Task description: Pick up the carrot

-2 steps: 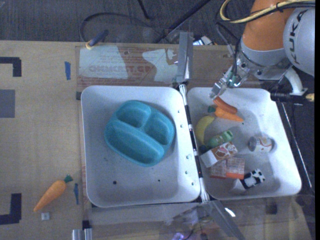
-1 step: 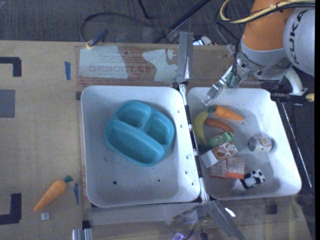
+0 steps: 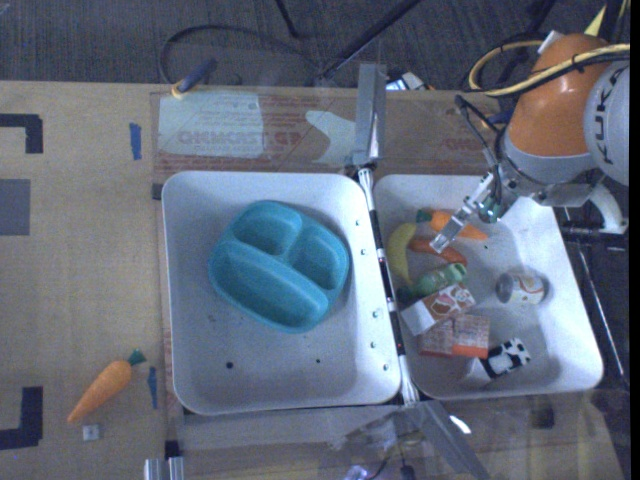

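Hovering end effector (image 3: 462,220) just above carrot (image 3: 462,230)

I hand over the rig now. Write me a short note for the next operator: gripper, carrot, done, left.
Gripper: over the right white bin, low above its upper left corner; finger state unclear.
Orange toy carrot with green top: lying in that corner, beside the yellow banana, partly under the gripper.
A second orange carrot lies on the bench left of the left white bin.
Done: approach. Left: grasp and lift.
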`<state>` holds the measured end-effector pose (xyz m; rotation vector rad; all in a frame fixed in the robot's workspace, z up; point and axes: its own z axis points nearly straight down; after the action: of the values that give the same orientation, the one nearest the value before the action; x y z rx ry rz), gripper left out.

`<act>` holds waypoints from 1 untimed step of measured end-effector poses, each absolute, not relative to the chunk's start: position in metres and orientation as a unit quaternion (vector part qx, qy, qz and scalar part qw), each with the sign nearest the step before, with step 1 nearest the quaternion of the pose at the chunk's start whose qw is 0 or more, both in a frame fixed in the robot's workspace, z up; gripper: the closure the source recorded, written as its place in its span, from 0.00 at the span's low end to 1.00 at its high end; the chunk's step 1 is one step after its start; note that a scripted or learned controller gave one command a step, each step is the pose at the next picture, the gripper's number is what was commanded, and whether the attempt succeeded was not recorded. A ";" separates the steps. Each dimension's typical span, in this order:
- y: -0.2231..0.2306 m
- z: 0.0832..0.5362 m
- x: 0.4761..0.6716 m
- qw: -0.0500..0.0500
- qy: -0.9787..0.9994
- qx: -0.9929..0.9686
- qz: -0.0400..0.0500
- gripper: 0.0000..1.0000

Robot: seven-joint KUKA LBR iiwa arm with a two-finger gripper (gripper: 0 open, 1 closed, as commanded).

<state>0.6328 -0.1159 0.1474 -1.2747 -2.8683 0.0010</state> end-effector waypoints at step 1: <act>-0.104 0.084 0.658 0.009 -0.924 -0.381 0.003 0.00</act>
<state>0.6579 -0.1044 0.0843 -1.1910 -2.8873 0.0107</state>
